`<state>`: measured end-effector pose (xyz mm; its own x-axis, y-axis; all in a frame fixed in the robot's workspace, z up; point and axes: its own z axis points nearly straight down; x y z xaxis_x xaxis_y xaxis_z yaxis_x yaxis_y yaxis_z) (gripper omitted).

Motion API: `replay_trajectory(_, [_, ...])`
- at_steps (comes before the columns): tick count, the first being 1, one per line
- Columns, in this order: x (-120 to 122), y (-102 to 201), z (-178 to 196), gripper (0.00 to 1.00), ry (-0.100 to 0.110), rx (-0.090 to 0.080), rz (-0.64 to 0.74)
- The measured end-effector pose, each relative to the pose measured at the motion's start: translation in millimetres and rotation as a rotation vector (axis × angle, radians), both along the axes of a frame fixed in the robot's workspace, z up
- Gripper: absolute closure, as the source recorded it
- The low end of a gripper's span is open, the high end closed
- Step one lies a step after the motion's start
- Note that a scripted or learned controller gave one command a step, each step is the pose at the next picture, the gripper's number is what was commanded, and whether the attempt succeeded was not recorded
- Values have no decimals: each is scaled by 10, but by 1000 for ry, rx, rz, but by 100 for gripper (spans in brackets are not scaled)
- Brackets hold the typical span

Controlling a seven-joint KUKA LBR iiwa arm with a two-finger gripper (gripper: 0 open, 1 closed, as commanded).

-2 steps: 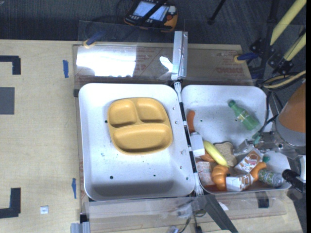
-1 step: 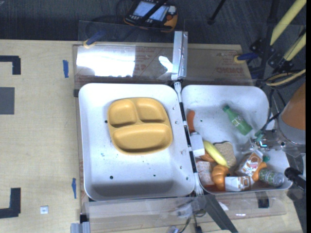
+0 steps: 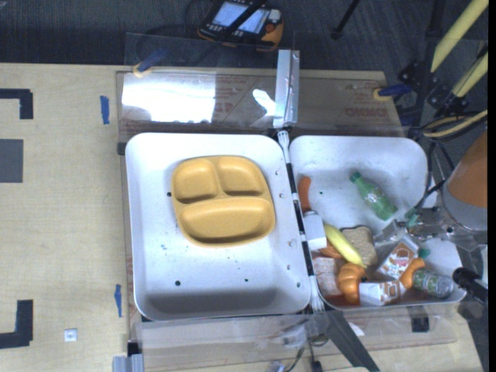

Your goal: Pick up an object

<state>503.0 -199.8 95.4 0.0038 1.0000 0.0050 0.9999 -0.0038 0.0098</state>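
Nearest, toy food (image 3: 364, 273) heaps in the right bin (image 3: 403, 155): light, hard, slippery. I'd pinch the banana (image 3: 346, 244) midway. My gripper (image 3: 411, 225), state unclear, hovers right.

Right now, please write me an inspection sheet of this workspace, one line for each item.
Surface: wooden bench bearing two white bins, left bin and right bin.
Job's things: green bottle, banana, orange fruit, bread slice, crowded in the right bin.
Clutter: yellow divided tray in the left bin; blue tape marks on the bench.
End effector: at the right bin's right edge; its state is unclear.
Cables: yellow cable at right.
Surroundings: handheld pendant on the floor behind the bench.
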Motion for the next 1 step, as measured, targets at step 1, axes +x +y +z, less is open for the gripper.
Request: replay_trajectory(1, [26, -22, 98, 100, -8, -5, -2])
